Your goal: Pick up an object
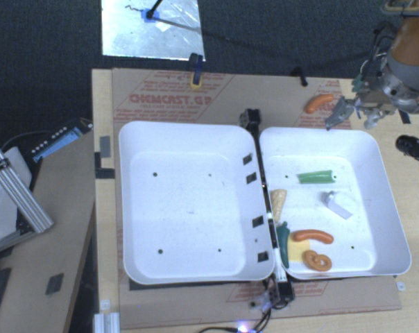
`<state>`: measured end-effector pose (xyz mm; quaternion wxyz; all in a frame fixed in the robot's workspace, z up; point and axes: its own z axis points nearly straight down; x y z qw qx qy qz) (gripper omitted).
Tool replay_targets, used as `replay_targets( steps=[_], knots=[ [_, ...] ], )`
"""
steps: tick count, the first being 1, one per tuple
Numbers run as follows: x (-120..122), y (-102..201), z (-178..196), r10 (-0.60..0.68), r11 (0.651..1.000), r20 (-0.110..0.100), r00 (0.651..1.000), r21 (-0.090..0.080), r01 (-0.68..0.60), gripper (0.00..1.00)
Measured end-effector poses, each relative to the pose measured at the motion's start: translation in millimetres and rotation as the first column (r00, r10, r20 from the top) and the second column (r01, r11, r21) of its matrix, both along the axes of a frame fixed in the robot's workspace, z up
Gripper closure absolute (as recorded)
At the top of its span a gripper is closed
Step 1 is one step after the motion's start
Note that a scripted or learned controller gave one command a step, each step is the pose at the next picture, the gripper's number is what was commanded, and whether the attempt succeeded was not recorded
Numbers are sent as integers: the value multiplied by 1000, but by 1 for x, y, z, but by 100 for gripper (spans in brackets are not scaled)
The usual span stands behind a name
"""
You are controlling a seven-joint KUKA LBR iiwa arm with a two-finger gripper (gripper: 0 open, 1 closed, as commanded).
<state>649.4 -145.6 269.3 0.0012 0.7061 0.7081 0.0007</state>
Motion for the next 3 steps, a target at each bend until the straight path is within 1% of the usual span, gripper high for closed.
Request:
replay_targets(
  steps=[1,2,3],
  knots=[
    [1,0,11,4,1000,4,1000,0,-4,100],
    [0,48,7,4,1000,-1,1000,1,-4,100],
    [6,105,32,7,1000,2,1000,3,-7,100]
  ],
)
